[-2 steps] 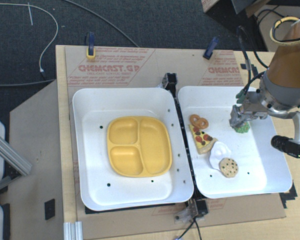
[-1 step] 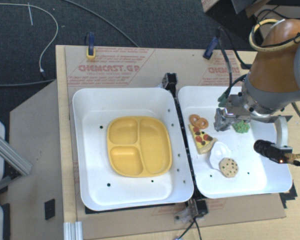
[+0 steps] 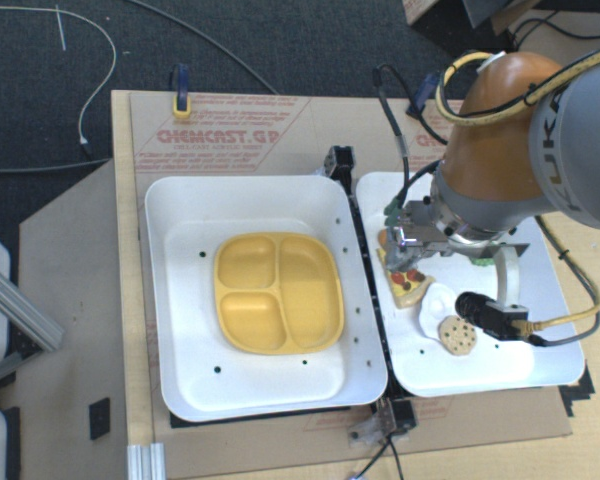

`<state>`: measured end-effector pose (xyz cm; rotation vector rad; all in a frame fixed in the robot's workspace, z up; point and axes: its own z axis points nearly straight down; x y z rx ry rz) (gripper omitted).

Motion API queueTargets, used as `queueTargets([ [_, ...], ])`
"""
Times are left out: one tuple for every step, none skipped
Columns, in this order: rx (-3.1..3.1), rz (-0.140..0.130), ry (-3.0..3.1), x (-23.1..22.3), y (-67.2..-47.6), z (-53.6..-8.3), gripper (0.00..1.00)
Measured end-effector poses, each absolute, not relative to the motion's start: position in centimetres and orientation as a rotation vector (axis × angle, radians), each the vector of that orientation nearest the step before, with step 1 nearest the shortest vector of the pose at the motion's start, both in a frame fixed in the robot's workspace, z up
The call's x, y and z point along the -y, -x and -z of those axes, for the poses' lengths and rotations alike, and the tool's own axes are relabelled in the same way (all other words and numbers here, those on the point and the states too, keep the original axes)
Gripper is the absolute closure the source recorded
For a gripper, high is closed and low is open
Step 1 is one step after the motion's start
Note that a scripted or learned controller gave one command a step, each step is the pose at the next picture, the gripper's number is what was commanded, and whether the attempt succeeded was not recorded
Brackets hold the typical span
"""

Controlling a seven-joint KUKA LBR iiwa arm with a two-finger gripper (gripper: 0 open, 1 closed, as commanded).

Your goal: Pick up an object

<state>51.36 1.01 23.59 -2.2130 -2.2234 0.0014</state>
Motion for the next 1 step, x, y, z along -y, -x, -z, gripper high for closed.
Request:
queueTargets([
  [2.223,-0.002,2.212,-6.38,-50.18,-22.13,1.0],
])
